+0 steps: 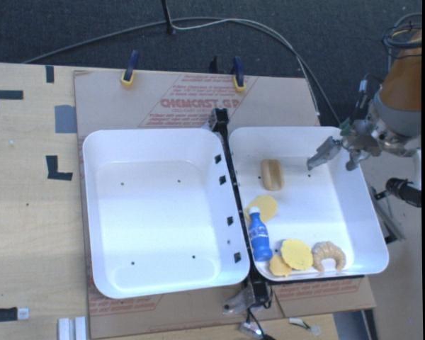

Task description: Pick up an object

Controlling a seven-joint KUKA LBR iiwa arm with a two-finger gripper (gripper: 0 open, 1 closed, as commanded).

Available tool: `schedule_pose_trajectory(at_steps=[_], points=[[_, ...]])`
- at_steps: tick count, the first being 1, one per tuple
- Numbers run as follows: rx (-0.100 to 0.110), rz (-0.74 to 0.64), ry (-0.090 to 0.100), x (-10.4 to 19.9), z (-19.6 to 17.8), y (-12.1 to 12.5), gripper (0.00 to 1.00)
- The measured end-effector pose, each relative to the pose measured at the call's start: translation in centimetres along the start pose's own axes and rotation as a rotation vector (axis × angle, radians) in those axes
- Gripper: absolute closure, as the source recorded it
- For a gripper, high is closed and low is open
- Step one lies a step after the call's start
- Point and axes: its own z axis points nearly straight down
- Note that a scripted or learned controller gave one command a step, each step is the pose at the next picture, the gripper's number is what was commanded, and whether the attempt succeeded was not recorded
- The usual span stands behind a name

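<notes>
Hovering at the right bin's (354,190) two o'clock rim, our gripper (333,154) carries nothing, its jaw state beyond what we can tell, while candidate objects sit apart for access: bread roll (271,174) toward twelve, blue bottle (259,236) and croissant (329,255) toward six.

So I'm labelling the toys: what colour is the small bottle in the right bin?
Blue with a white cap, the bottle shows clearly in the camera view.
</notes>
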Motion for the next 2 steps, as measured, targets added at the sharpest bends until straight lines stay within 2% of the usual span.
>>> schedule_pose_trajectory(at_steps=[1,2], points=[[-0.008,-0.001,-0.001,0.0,-0.4,0.2,0.0],[-0.003,-0.001,0.0,0.3,5.6,0.7,0.0]])
